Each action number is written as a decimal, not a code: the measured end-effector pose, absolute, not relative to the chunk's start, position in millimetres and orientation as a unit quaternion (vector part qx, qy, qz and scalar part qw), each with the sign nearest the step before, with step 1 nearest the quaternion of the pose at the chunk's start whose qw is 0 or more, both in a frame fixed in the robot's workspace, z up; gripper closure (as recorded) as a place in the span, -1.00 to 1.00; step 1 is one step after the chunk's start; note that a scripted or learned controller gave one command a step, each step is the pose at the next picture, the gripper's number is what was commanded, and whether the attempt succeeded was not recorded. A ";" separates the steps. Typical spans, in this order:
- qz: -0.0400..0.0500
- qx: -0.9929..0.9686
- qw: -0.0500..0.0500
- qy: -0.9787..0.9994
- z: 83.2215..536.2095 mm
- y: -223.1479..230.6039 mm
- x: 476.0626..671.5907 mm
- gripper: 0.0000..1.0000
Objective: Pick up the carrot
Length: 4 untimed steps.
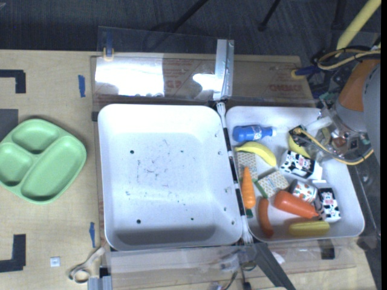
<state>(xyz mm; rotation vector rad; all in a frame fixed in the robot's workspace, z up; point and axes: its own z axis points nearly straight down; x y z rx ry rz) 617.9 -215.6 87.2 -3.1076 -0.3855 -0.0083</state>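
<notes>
As you look down on the bench, you see two white bins side by side: the left bin (163, 174) and the right bin (354, 213), which holds all the clutter. The carrot (248, 188), a slim orange piece, lies along the right bin's left wall, pointing near to far. Just on the near side of it sits a reddish-orange sausage-shaped piece (265, 216). To the right of the carrot you find a checkered sponge (273, 182), and beyond that a fat orange cone-shaped toy (295, 203). A banana (259, 151) lies just on the far side of the carrot, with a blue bottle (252, 132) farther back still. A yellow stick (309, 226) rests near the bin's near wall, and black-and-white patterned blocks (300, 164) sit around the middle and right.

The arm (363, 95) enters from the right, and its gripper (329, 139) hangs over the far right part of the right bin, well apart from the carrot. You cannot tell how it is set. A green divided plate (41, 160) sits on the table at far left.
</notes>
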 end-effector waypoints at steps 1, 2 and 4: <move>0.000 -0.995 0.001 -0.102 129.2 -198.4 648.4 1.00; 0.000 -0.995 0.000 -0.104 139.4 -197.0 649.2 1.00; 0.000 -0.994 0.001 -0.105 160.0 -196.2 650.3 1.00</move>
